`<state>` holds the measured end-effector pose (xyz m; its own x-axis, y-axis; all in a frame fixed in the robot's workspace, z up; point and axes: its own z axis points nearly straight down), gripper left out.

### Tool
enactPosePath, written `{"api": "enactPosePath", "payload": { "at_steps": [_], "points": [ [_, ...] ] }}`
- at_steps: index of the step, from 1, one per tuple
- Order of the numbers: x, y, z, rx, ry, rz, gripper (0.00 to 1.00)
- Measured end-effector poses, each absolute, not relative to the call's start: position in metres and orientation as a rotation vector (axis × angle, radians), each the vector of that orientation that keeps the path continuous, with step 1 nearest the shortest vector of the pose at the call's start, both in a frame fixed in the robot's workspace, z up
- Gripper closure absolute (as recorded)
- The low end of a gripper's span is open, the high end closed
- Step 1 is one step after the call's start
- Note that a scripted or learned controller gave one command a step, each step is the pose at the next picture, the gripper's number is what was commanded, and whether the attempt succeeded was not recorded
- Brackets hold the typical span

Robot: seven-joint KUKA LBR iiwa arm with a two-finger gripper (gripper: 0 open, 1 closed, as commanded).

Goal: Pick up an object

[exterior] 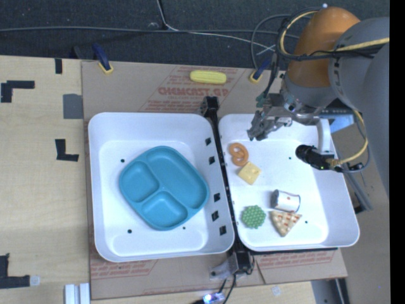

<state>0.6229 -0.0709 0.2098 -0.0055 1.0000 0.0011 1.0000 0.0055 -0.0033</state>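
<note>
The right bin [329,230] holds an orange pretzel [238,152], a yellow cheese block [249,173], a green round piece [254,217], a white cylinder [286,201] and a pizza slice [285,221]. My gripper [258,130] hangs over the bin's far left part, just right of and above the pretzel. Nothing shows between its dark fingers. I see no clear gap that tells how they stand.
The left bin [104,138] holds a blue divided plate [163,187]. A yellow banana-like toy [207,76] lies on the cardboard behind the bins. Cables loop around the wrist at top right. A black camera part [311,154] sticks out over the right bin.
</note>
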Motion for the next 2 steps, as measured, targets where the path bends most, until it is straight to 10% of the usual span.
{"api": "enactPosePath", "payload": {
  "at_steps": [2],
  "points": [
    [0.617, 0.024, 0.227, -2.214, -2.228, -0.001, 1.0]
  ]
}}
